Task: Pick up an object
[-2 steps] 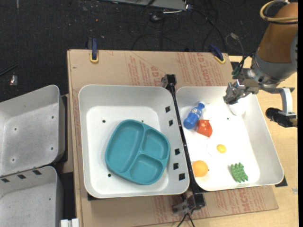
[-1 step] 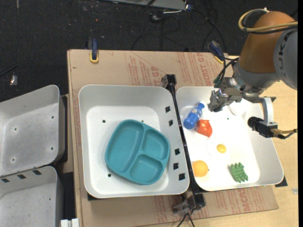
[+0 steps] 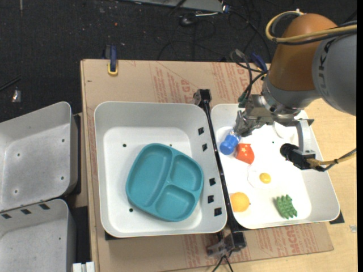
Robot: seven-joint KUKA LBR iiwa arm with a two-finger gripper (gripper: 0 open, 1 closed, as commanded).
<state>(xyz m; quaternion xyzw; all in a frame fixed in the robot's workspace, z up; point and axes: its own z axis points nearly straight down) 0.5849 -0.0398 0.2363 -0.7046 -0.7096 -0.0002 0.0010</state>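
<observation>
Pincer low in right bin, just above blue piece; grip state unclear, nothing lifted yet.

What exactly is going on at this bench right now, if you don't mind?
The arm has reached into the right bin, its end effector low over a blue object beside a red one. Whether it has gripped anything can't be told. A fried-egg toy, an orange and a green piece lie nearby. The left bin holds a teal tray.

Faint, unreadable red lettering across the cardboard sheet under the bins.
</observation>
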